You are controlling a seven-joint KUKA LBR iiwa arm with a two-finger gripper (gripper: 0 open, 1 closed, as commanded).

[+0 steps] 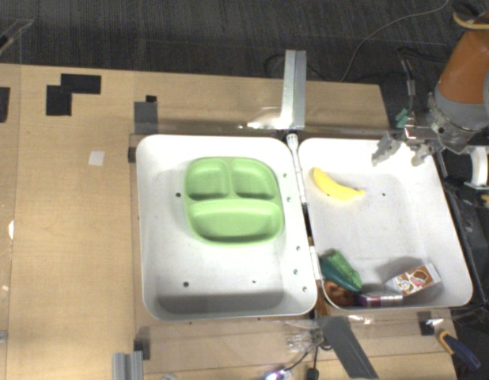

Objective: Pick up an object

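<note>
Camera view shows the gripper (pixel 400 150) spread and empty, approach under way, the banana (pixel 335 186) below-left of its fingers awaiting a descent.

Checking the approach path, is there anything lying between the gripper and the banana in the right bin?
No. In the camera view, only bare white bin floor separates the open gripper from the banana.

Wooden bench (pixel 62 236) held two white bins | left bin (pixel 153 212) contained a green divided tray (pixel 233 199) lying flat | metal post (pixel 295 89) stood at far side between bins | dark carpet (pixel 189 14) lay beyond
</note>
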